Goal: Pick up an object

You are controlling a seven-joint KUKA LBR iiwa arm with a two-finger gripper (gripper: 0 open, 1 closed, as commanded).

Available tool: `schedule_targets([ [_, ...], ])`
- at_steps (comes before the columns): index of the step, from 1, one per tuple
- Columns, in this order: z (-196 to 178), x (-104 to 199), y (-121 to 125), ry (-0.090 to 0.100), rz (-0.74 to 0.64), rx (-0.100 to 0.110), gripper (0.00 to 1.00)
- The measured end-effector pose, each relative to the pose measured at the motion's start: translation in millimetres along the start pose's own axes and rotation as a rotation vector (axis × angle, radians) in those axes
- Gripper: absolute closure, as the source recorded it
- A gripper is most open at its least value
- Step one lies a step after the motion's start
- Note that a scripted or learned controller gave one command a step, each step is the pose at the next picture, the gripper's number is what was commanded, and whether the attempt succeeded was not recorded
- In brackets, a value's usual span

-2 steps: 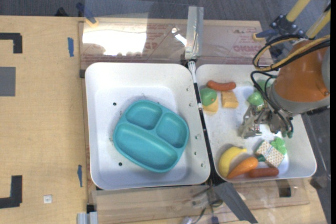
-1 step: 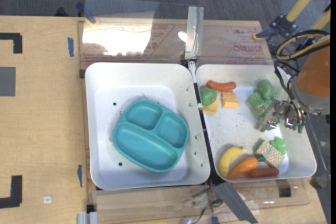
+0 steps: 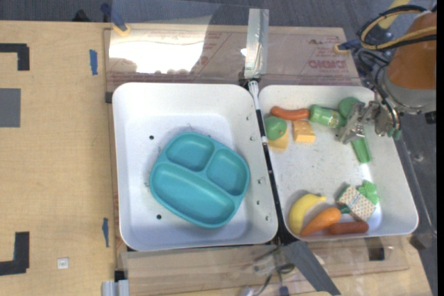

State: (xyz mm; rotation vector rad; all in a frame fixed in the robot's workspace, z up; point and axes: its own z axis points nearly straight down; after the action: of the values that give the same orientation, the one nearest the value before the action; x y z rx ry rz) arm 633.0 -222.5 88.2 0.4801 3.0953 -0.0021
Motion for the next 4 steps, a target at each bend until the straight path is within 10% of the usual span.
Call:
schedule_targets([
  [1,-0.4,17.1,17.4,0.001,0.193,-0.001,1.00],
  [2,-189.7,47.4,59.0,-0.014,0.331,-0.005,1.00],
  [4,-305.2,6.8,129.2,0.001,0.501,-0.001,1.00],
])
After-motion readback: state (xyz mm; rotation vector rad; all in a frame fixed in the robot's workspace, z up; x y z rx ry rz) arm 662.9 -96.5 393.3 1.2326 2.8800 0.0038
